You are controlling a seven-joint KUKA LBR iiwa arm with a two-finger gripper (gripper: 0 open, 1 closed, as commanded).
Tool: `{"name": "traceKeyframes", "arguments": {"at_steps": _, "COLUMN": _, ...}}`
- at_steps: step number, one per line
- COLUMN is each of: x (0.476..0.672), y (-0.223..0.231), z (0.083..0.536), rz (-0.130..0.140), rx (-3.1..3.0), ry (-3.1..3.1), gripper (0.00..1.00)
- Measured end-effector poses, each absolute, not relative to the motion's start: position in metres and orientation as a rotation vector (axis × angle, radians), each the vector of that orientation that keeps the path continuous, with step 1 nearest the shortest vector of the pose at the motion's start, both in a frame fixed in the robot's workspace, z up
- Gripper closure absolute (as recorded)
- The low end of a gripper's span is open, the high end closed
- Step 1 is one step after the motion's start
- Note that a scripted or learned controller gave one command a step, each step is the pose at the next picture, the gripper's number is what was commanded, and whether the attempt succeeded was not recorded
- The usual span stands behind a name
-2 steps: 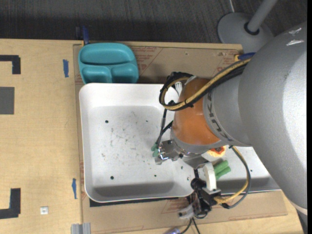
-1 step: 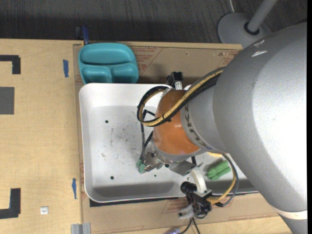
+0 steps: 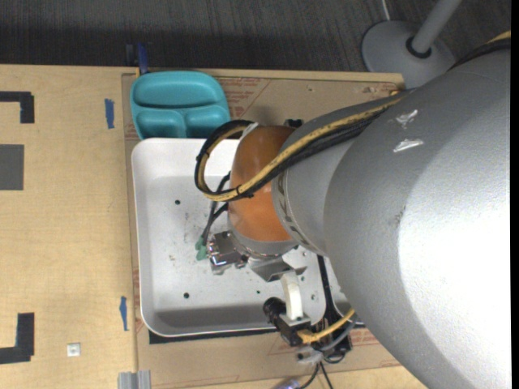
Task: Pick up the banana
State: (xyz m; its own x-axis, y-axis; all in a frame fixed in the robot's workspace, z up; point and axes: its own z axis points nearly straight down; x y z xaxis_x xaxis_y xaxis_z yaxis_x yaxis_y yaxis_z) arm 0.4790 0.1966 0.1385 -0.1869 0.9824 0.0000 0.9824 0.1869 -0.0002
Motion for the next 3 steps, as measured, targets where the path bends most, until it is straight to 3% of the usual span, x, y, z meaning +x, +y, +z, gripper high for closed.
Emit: {"name": "traceKeyframes", "arguments": {"at_steps": 3, "x": 0.480, "y": 0.198, "z": 0.168, "rz": -0.002, "rx": -1.999, "ry": -2.427, "gripper": 1.00}}
